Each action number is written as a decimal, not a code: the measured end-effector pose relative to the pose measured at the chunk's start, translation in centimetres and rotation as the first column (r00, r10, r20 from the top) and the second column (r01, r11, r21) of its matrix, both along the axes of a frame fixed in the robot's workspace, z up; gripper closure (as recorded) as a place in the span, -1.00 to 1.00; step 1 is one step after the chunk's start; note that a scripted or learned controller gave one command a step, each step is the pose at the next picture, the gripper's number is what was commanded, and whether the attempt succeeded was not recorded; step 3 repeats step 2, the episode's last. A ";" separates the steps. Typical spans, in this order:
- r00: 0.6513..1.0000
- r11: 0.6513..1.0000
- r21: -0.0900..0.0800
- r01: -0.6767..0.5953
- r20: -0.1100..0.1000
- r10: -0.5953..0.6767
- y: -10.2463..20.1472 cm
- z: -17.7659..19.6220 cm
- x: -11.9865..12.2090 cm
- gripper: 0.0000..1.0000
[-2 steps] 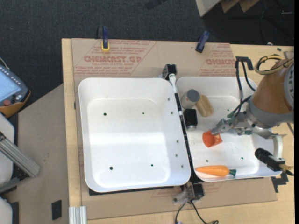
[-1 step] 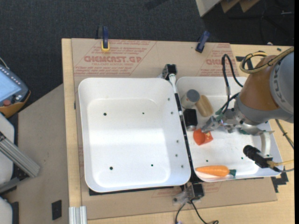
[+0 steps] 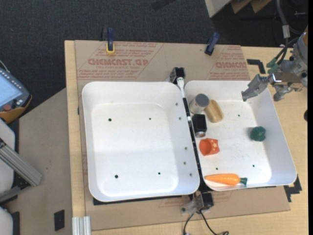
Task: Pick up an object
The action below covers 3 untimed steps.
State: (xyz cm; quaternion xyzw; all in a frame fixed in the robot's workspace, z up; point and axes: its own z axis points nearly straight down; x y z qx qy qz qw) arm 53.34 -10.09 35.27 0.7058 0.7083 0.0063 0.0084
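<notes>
Hovering over the upper right corner of the right bin, the claw is spreading its two fingers wide, with nothing between them. Below it and slightly left, a green ball is lying on the bin floor. Farther left, a tan block, a grey cylinder, a black item and a red piece are sitting near the divider. A carrot is lying well below, by the near rim. The left bin is sitting beyond them on the worktop.
</notes>
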 end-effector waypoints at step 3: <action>1.000 1.000 0.004 -0.002 -0.009 0.002 4.7 10.6 -5.5 1.00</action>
